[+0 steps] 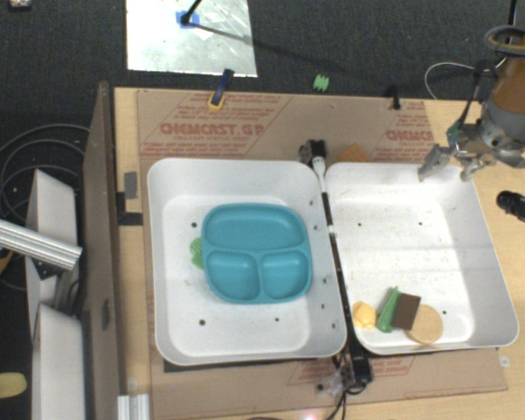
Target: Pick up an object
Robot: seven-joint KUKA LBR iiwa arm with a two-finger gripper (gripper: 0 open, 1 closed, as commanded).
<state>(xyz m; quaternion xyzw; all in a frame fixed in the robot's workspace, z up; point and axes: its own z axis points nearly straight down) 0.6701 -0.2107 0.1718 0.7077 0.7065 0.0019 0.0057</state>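
My gripper [449,166] hangs at the far right, above the back edge of the right bin [420,226], with its two fingers spread apart and nothing between them. In the front of that bin lie a yellow piece [363,314], a green stick [388,310], a brown block [407,311] and a tan round piece [425,325], bunched together. They sit well in front of the gripper and to its left. The left bin [171,234] holds a teal divided plate [255,252], with a green item [196,252] peeking out at its left edge.
Both bins rest on a cardboard sheet [271,125] over the bench. A black clip [315,152] sits at the back where the bins meet. A cable loops behind the arm at the upper right. A metal bar [31,242] and cables lie to the far left.
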